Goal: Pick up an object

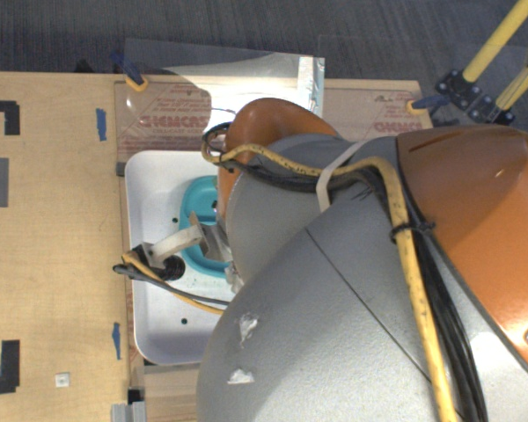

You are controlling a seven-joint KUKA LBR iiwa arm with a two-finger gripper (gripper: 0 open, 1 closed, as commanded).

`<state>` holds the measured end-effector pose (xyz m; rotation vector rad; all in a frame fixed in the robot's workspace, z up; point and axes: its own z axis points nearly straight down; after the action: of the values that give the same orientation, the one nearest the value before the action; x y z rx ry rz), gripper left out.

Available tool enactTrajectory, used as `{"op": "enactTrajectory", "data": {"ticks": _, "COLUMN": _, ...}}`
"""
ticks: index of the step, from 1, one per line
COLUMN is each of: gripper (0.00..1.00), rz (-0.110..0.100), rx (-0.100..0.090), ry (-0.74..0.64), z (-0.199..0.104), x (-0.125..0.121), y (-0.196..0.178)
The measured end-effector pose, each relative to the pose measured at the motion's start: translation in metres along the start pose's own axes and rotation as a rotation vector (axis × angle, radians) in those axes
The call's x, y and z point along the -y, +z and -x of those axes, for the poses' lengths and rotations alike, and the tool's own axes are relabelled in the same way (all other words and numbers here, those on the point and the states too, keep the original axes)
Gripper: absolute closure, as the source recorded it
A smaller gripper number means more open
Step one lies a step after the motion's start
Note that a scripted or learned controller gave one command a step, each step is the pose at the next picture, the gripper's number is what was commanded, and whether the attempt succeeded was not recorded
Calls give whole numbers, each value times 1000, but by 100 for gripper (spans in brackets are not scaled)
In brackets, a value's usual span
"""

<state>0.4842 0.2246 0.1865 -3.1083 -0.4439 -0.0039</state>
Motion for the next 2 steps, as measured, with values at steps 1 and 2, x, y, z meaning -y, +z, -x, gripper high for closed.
{"op": "enactTrajectory", "data": {"ticks": 1, "gripper": 100, "rz": -1, "rx": 5, "ry": -404, "z": 10, "x": -15, "y": -31}}
{"op": "enactTrajectory", "data": {"ticks": 2, "gripper": 100, "rz": -3, "rx": 7, "ry": -1218, "z": -31, "x": -9, "y": 9}}
